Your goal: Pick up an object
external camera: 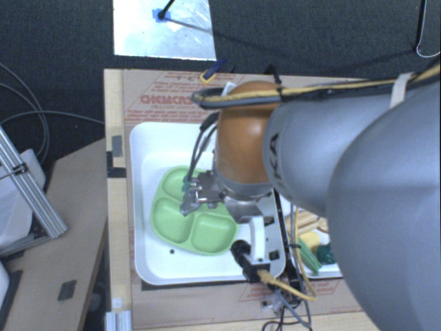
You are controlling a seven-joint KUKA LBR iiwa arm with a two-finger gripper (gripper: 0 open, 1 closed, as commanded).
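Note:
A light green divided plate (180, 219) lies in the left white bin (148, 185), toward its middle. My gripper (191, 197) hangs over the plate's upper right compartments, low and close to its surface, and covers part of the plate. The grey arm with its orange band (241, 140) reaches in from the right and hides the bin's right side. Whether anything is held cannot be made out.
In the right bin, a yellow object (311, 241) and a dark green object (324, 255) peek out under the arm. Cables (275, 281) trail along the divider between the bins. A cardboard sheet (165, 92) lies behind the left bin.

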